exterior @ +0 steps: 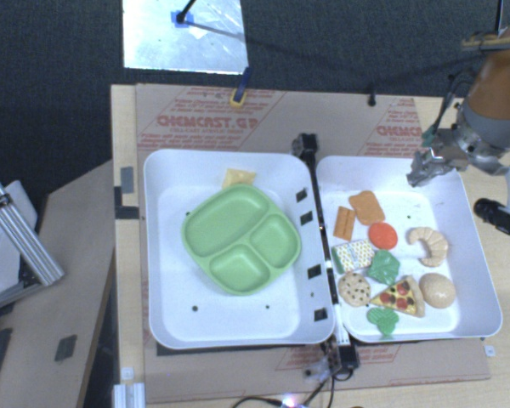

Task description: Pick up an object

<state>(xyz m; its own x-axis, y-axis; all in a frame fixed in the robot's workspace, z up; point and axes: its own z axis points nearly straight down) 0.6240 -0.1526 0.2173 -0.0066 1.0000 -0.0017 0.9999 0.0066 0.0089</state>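
Plastic toy food fills the right bin (476,253): orange cracker (366,206), tomato (383,236), croissant (429,245), cookie (354,289), pizza slice (399,297), bread roll (437,291), green leaves (382,266). No single target given; cracker and croissant look nearest the claw (425,170), both lying below it in view, toward the near edge. Claw hovers over the bin's far right corner, nothing between its tips; can't tell if spread or closed. Left bin (166,228) holds green divided plate (240,239) and yellow chip (237,178). Worktop (85,219) around

Grey arm (491,134) w/ orange band (498,87)
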